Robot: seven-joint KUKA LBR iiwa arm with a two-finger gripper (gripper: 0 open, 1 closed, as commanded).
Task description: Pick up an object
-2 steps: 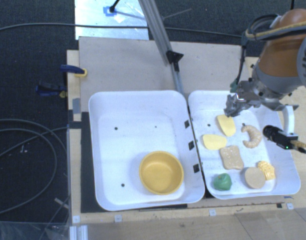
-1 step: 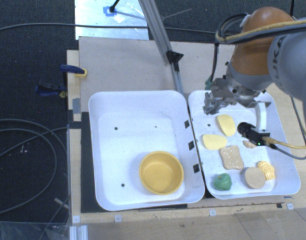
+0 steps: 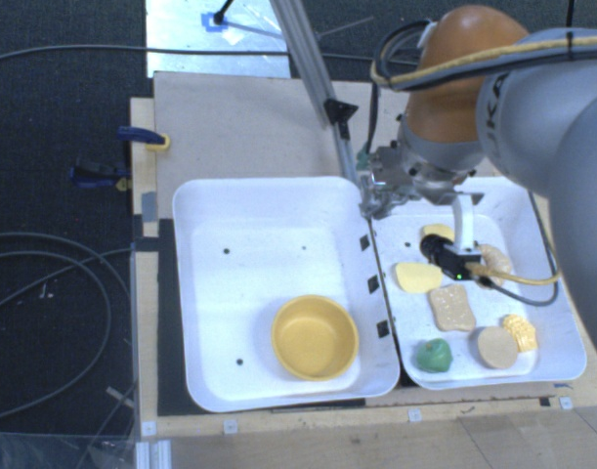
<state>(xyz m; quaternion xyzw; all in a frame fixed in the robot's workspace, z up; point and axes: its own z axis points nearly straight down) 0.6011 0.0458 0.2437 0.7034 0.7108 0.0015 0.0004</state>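
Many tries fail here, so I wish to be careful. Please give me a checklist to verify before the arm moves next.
1. Things to pick in the right bin: ok; green piece, square cracker and round tan piece lie apart.
2. End effector above a target: not ok; it hangs over the rims where both bins meet.
3. Green piece clear of walls: not ok; it lies near the corner by the left bin.
4. Yellow bowl out of the way: ok; it stands in the left bin.

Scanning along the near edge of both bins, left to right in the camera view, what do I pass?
yellow bowl → green piece → round tan disc → ridged yellow piece
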